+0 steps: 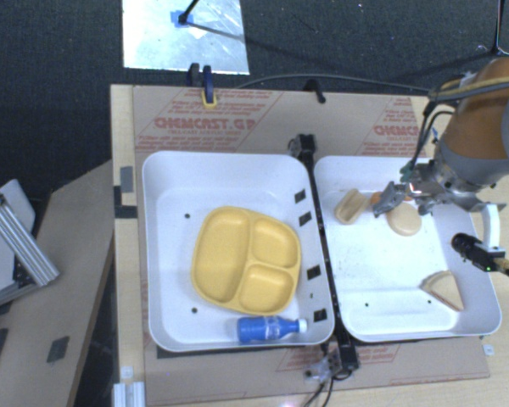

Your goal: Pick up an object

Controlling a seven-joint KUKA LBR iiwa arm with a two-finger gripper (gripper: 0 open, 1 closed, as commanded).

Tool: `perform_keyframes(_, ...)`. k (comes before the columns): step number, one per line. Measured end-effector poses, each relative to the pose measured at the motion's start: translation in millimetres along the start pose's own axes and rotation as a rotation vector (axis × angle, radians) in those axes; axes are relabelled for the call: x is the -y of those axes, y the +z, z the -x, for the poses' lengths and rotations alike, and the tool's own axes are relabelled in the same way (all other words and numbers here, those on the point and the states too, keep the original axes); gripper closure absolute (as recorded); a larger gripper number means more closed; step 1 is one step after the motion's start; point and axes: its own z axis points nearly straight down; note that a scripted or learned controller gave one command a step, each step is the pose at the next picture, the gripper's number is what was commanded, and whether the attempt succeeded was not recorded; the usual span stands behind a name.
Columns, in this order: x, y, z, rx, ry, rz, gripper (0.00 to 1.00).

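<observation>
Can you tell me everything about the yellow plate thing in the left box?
The yellow plate is a rounded-square tray that looks like smooth plastic. Raised ridges split it into three compartments: one large on the left and two smaller on the right. All three look empty. It lies flat and right side up on the floor of the left bin, turned slightly askew, near the middle. Just below it lies a blue bottle on its side; whether the two touch is hard to tell.

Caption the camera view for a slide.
Gripper hovers among tan pieces in right bin; yellow tray and blue bottle fill left bin.
</observation>
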Motion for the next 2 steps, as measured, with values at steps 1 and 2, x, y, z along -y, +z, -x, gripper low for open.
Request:
perform_keyframes(1, 3.0, 50.2, 9.6, -0.001, 0.0, -0.001, 0.0)
perform_keyframes(2, 0.6, 89.1, 10.5, 0.003, 0.0, 0.008, 0.0)
